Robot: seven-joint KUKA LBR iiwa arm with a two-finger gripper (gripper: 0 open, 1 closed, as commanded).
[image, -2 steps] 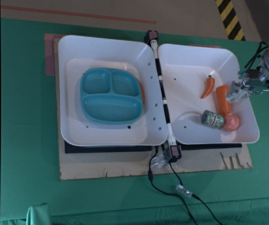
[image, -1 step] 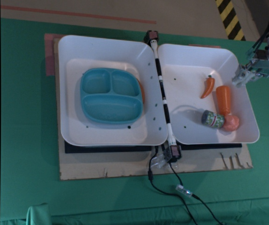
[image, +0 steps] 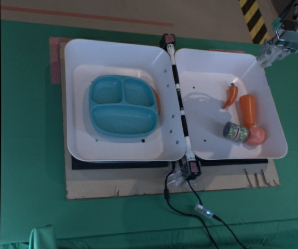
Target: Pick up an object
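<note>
Hovering at two o'clock, two-finger metal gripper [image: 270, 56], finger state indiscernible; small orange chilli-shaped toy [image: 231, 96] lies at three o'clock in shallow white right bin [image: 276, 123], likely slipping if pinched off-centre.

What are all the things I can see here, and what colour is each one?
bins: 2, white, side by side on the bench
divided plate: 1, teal with three sections, in the left bin
chili pepper: 1, orange-red with a small green stem, in the right bin
carrot-like piece: 1, orange, in the right bin beside the pepper
small can: 1, green patterned, lying on its side in the right bin
round piece: 1, pinkish-red, touching the can
cardboard sheet: 1, brown, under the bins
cloth: 1, green, covering the bench
cable: 1, black, trailing from between the bins
end effector: 1, pale metal, above the right bin's far right corner
</note>
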